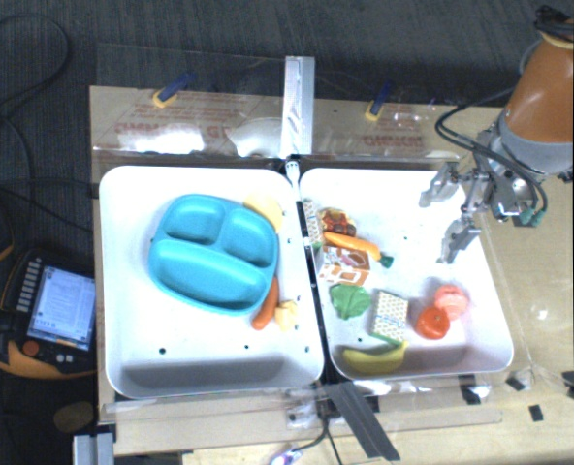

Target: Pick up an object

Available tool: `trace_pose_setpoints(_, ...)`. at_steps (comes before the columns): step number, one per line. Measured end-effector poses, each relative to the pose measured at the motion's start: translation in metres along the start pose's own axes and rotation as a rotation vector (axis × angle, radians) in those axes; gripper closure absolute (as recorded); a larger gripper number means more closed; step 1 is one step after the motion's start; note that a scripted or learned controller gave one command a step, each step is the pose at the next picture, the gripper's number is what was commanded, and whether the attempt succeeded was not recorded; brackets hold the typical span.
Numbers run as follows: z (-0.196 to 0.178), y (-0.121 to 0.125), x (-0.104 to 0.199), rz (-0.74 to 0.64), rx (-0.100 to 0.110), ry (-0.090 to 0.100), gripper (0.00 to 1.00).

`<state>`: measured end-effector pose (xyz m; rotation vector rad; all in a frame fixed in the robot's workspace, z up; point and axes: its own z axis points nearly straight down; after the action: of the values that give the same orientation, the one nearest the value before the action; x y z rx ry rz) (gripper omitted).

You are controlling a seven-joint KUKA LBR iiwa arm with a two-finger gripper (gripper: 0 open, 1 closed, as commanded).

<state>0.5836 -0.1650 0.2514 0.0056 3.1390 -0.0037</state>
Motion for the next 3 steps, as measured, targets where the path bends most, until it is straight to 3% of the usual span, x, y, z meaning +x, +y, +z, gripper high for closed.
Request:
trace_pose_setpoints(1, 0.069, 0.051, -0.009, 0.613, 0.002, 0.003, 0.00)
trace_pose_setpoints(2, 0.100, 0.065, -0.038, 0.825, 0.003, 0.002, 0.00)
trace_pose_setpoints(3, 0.148, 0.060, -0.029, 0.882, 0.001, 0.001, 0.00)
